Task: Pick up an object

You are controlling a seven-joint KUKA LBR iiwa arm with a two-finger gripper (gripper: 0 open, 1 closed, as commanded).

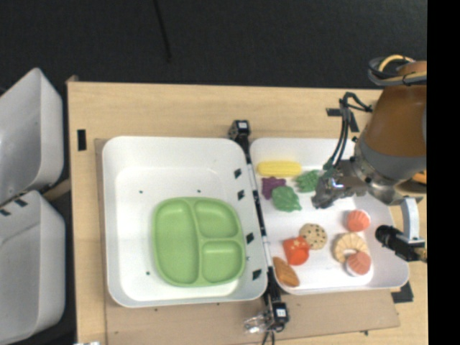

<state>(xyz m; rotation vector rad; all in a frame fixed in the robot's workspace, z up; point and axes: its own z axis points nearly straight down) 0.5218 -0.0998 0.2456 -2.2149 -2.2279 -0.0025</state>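
Two shallow white bins sit side by side on my pale wooden tabletop (165,110).

Left bin (122,192): one light green plastic plate with three compartments (198,241), lying flat near the middle.

Right bin (388,275), toy food items:
- yellow plastic corn cob (279,168), near the far edge
- purple grape bunch (272,186), just beside the corn
- dark green leafy piece (286,199), touching the grapes
- second green leafy piece (309,180), just beside my claw
- round tan cookie with dark chips (313,235)
- red pepper-like piece (295,250), just beside the cookie
- brown bread-shaped piece (286,272), at the near edge
- orange round piece (358,220)
- pale curled shrimp-like piece (350,244)
- pink and white round piece (359,263), touching the shrimp-like piece

My claw (323,191) is down in the right bin, between the second green leafy piece and the orange round piece. How far it is open I cannot tell; it reads as a dark blur, and nothing is visibly between its tips.
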